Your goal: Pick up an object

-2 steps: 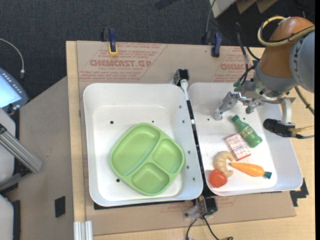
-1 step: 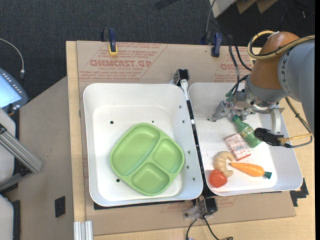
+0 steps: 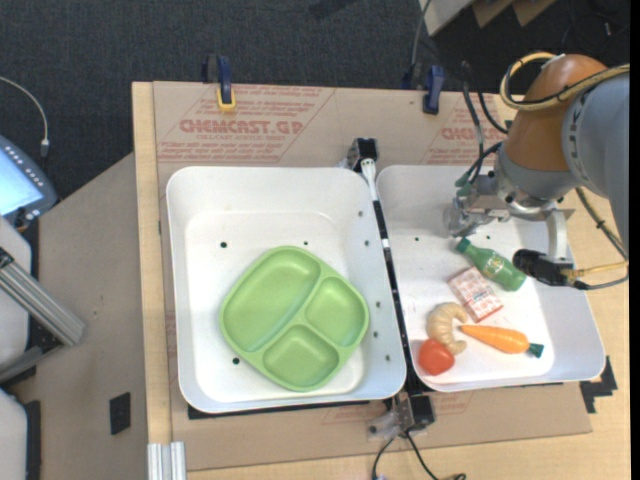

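Arm's hand (image 3: 472, 218) low in the right shallow white bin (image 3: 420, 193); its grip cannot be told.
Just beside it lies a green plastic bottle (image 3: 491, 264), then a pink-white packet (image 3: 474, 294), beige croissant (image 3: 447, 324), orange carrot (image 3: 495, 339), red tomato (image 3: 436, 357). Left white bin (image 3: 200, 208) holds a green divided plate (image 3: 293, 317).

Hand (image 3: 470, 218) low, fingers perhaps hidden

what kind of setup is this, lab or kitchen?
Likely a robot lab bench, not a kitchen. Two white bins sit on a clamped board printed CHEMCAST, cables trail around, and the food in the right bin, such as the carrot and tomato, looks like toy props.
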Robot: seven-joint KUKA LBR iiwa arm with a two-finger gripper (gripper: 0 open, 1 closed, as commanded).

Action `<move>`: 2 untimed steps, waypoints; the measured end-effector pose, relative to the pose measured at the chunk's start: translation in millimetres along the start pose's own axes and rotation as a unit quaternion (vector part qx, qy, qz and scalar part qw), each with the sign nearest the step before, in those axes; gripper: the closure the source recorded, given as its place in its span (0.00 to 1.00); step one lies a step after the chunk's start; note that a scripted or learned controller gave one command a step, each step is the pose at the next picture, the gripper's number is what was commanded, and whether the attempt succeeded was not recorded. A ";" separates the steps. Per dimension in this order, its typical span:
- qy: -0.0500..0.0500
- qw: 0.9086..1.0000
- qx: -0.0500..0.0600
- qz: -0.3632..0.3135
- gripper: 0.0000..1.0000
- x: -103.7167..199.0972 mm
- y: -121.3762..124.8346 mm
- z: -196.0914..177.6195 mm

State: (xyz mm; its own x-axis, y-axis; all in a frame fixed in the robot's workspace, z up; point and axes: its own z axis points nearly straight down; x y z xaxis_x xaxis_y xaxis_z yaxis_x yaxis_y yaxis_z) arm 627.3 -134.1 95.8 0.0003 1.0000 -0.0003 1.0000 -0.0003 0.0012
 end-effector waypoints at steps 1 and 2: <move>-0.001 1.000 -0.002 0.000 1.00 -1.1 2.6 -43.3; -0.001 1.000 -0.004 -0.001 1.00 -1.7 2.8 -108.3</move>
State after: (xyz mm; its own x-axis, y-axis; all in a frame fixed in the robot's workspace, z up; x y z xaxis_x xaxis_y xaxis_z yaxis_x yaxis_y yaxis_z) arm 630.0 -135.7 204.1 -0.0011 1.0000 -0.0029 1.0000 0.0011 0.0097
